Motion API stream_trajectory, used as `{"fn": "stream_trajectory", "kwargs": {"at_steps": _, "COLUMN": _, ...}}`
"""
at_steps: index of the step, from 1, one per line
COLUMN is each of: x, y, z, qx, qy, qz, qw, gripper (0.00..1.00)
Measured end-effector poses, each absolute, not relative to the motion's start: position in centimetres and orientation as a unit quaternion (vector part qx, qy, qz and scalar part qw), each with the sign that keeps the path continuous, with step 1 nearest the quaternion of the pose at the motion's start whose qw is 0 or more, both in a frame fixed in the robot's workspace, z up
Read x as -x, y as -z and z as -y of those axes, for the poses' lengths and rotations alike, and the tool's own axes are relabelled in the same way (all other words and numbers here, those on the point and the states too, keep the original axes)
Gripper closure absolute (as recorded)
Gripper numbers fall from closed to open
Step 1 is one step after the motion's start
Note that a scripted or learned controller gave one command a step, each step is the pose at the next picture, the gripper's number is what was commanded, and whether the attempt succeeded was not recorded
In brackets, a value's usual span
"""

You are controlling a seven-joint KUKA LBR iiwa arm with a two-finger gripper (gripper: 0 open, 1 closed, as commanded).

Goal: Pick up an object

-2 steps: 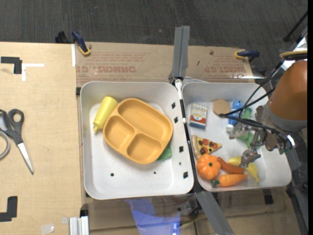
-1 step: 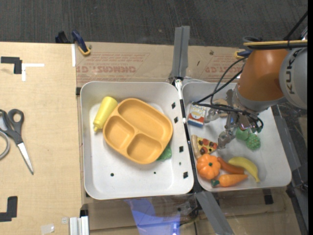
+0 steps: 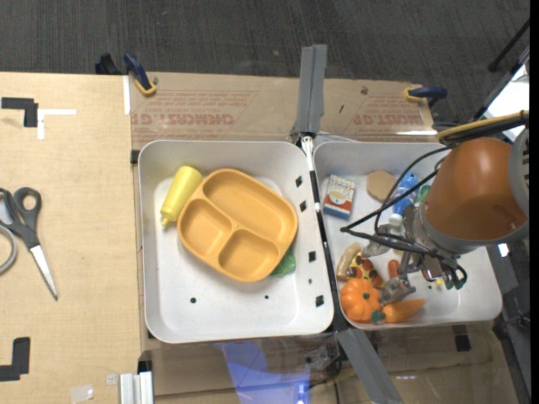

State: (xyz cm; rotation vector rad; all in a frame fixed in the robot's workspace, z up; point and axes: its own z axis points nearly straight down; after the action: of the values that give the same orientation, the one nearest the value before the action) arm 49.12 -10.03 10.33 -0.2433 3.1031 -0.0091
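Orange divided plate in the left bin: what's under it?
A green item pokes out beneath the orange divided plate at its right edge; the rest of it is covered.

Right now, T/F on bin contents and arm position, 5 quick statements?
1. The orange divided tray sits in the left bin. True.
2. The yellow bottle lies in the right bin. False: it lies in the left bin, beside the tray.
3. The gripper is over the right bin. True.
4. The scissors lie inside a bin. False: they lie on the bench, left of both bins.
5. The toy pumpkin is in the right bin. True.
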Motion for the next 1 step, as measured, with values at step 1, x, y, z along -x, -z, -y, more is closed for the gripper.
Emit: {"fn": "stream_trajectory", "kwargs": {"at_steps": 1, "x": -56.23, "y": -9.31, "z": 10.00, "qx": 0.073, "qy": 0.0004, "qz": -0.997, "qw": 0.003, "gripper": 0.00}}
